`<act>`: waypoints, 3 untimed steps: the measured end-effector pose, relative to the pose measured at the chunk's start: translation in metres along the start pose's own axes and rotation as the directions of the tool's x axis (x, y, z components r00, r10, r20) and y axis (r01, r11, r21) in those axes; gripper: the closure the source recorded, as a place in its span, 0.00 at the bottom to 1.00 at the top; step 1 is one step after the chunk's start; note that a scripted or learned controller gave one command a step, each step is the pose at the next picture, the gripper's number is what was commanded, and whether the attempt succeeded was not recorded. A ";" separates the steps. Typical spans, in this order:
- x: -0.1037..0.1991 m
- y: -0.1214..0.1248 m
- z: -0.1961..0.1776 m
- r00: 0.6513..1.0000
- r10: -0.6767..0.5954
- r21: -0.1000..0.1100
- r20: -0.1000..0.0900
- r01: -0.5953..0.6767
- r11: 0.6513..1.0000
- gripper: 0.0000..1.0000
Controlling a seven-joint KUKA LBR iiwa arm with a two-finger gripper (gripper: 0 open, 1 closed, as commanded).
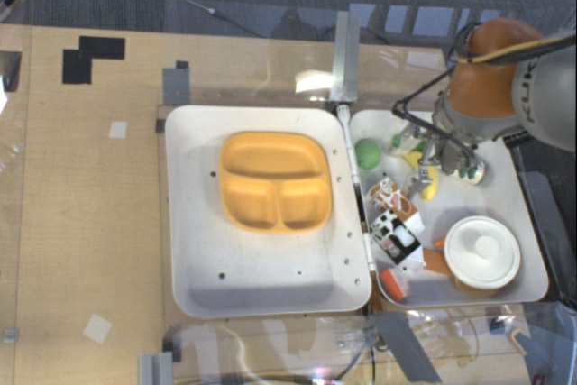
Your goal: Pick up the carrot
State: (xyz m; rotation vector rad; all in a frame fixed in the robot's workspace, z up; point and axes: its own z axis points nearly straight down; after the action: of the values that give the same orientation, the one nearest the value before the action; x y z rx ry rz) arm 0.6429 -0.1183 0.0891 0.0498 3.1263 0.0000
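Partly hidden carrot (393,284) by packets (395,230); fingers (431,165) blurred amid clutter, grip unreadable.

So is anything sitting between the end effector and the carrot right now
Yes. The end effector hangs over the far part of the right bin, while the carrot lies at its near left corner. Between them sit a patterned box and a black and white block.

Carrot (391,284) hemmed in — bowl (482,252), box (397,235) beside
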 end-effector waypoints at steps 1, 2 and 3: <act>0.067 0.025 -0.004 1.000 -0.029 0.002 0.002 0.029 1.000 0.00; 0.125 0.026 -0.005 1.000 0.005 0.001 0.009 -0.005 1.000 0.00; 0.121 0.014 -0.032 0.962 0.272 0.002 -0.005 -0.272 0.962 0.00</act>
State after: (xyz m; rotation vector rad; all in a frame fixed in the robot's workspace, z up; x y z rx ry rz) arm 0.5222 -0.1004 0.1197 0.4799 3.0955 0.0010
